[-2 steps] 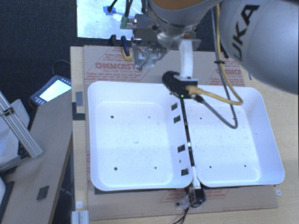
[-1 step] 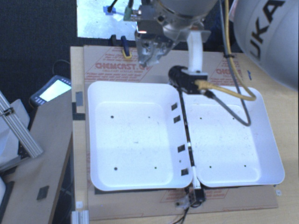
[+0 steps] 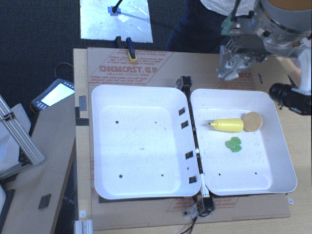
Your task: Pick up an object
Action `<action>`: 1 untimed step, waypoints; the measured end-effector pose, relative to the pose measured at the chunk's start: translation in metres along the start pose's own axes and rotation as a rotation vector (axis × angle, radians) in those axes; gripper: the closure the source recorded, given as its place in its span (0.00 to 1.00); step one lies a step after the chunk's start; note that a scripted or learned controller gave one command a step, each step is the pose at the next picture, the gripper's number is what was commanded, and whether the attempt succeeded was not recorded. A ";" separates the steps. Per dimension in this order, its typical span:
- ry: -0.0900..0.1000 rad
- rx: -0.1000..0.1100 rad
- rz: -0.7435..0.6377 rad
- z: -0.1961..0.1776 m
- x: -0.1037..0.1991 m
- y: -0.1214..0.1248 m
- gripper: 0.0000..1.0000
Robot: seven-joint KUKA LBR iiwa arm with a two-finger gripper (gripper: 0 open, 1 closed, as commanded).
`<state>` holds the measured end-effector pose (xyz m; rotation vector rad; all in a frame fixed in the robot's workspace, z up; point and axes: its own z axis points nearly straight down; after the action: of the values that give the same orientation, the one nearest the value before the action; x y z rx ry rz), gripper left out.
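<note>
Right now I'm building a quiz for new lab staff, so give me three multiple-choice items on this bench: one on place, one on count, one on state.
1. Where does the yellow bottle lie?
A. left bin
B. right bin
C. on the cardboard

2. How many objects are in the right bin?
A. one
B. three
C. five

3. Where is the gripper?
A. above the bench beyond the bins
B. pressed on the green piece
C. inside the left bin

Answers: 1 B, it lies near that bin's far side. 2 B: bottle, tan disc, green piece. 3 A, it hangs past the right bin's far rim.
</note>
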<state>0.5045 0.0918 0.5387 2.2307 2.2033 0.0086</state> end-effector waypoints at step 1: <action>-0.003 0.022 -0.015 0.162 0.035 0.008 1.00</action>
<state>0.5145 0.1261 0.3766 2.2233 2.2298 -0.0185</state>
